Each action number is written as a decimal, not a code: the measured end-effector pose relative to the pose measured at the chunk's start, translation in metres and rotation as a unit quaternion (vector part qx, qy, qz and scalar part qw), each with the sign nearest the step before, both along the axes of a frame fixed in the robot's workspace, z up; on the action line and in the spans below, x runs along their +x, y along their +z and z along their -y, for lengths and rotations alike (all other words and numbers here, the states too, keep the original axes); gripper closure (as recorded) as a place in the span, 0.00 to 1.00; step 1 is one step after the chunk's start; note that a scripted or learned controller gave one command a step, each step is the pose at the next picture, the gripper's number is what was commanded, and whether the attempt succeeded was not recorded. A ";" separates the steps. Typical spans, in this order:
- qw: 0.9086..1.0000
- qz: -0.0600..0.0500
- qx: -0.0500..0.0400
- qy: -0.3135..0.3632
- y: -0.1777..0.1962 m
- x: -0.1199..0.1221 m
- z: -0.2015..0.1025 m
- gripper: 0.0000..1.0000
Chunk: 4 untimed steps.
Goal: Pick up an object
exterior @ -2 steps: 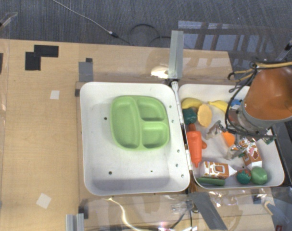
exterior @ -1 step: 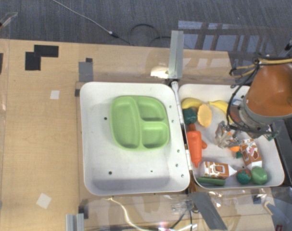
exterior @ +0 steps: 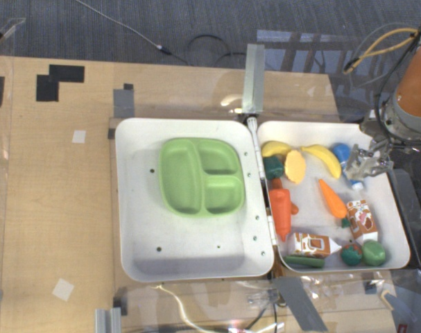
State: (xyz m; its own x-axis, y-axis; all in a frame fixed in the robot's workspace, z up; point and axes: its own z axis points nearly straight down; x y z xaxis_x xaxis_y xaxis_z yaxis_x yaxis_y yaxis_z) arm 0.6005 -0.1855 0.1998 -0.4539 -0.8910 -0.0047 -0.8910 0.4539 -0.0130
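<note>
Seen from above, the tabletop [exterior: 50, 207] carried two shallow white bins side by side. The left bin [exterior: 137, 248] held a green divided tray [exterior: 200, 175] at its centre. The right bin [exterior: 397, 234] held the candidate objects: a red toy [exterior: 282, 210] along its 9 o'clock wall, two small cartons [exterior: 314, 243] [exterior: 361, 219] toward 6 and 4 o'clock, an orange carrot [exterior: 331, 197] near the centre, a yellow banana [exterior: 322, 157] at 12 o'clock, and a blue object [exterior: 341, 151] at about 1 o'clock. The arm [exterior: 411, 96] entered from 3 o'clock, and its gripper [exterior: 366, 162] hung over the bin's 2 o'clock corner, just beside the blue object. Whether the jaws were released or clenched could not be told, and nothing was seen between them. The step in hand was judged to be the approach, with no object yet lifted. The next move would call for centring the jaws over one item, probably the blue object or the banana, then descending clear of the bin wall.
</note>
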 end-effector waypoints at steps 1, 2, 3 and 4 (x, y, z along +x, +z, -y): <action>1.000 -0.002 0.001 0.001 -0.002 -0.001 -0.002 0.00; 1.000 -0.002 0.002 0.017 -0.107 0.004 -0.028 0.00; 1.000 -0.001 0.001 -0.019 -0.110 -0.061 -0.057 0.00; 1.000 0.006 0.001 -0.017 -0.096 -0.055 -0.060 1.00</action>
